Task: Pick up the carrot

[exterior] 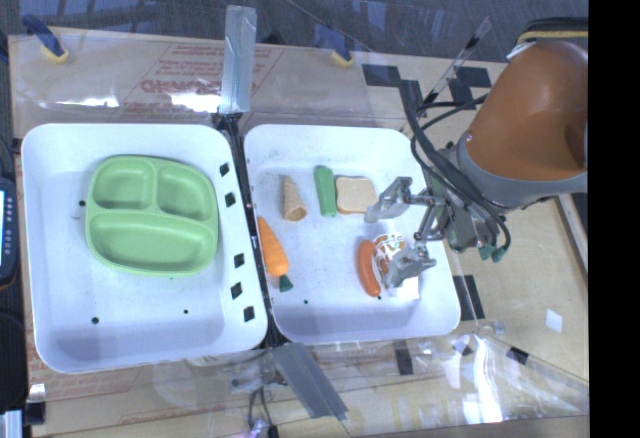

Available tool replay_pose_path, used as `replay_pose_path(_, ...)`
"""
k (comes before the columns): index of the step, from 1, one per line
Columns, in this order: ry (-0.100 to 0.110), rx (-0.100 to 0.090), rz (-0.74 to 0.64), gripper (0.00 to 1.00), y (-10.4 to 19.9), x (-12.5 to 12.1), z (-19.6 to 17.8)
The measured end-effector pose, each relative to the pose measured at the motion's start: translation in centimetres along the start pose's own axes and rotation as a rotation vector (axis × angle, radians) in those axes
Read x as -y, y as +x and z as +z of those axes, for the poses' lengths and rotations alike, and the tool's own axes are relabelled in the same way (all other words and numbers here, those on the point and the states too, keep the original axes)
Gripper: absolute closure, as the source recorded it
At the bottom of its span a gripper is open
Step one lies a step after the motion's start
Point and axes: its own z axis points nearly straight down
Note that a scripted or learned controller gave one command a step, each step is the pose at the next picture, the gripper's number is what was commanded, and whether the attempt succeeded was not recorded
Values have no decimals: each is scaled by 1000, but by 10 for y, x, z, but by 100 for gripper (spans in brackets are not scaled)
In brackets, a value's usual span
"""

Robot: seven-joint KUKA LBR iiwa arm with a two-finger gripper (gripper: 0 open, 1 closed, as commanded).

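The carrot (272, 248), orange with a green tip at its lower end, lies along the left wall of the right bin (330, 326). My gripper (397, 231) hangs over the right part of that bin, well to the right of the carrot. It is open, one finger (389, 198) near the bread slice and the other (408, 266) over a small white and red packet (390, 251). Nothing sits between the fingers.
In the right bin lie an ice cream cone (291, 198), a green pod (325, 190), a bread slice (355, 194) and an orange sausage (368, 268). The left bin (60, 326) holds a green divided plate (152, 213).
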Motion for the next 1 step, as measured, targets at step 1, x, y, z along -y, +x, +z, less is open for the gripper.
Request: replay_pose_path(1, -5, -9, -166, 0, -37, -21, 143)
